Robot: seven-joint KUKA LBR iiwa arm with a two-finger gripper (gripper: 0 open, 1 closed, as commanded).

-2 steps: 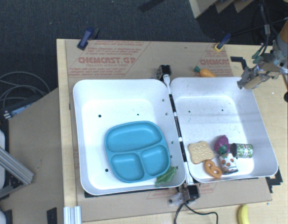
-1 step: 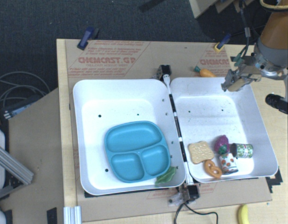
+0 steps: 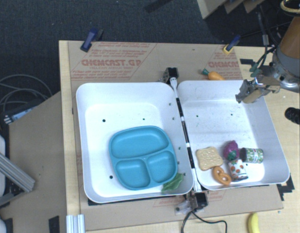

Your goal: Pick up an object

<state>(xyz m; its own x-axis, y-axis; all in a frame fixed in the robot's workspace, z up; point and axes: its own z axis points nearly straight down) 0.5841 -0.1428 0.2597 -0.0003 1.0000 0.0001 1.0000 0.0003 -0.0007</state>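
Glossy blue three-part plate (image 3: pixel 140 157), square speckled cracker (image 3: pixel 208 158), hand (image 3: pixel 248 93) above

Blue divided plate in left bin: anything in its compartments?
Empty. All three compartments of the blue plate show bare blue; the green leafy item lies outside its rim, on the bin floor.

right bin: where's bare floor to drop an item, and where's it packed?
Right bin: the far and middle floor is bare, bordered by the centre divider, the far wall and the gripper. Its near edge is crowded: cracker, purple toy, green can, orange piece. Left bin: bare strip beyond the blue divided plate.
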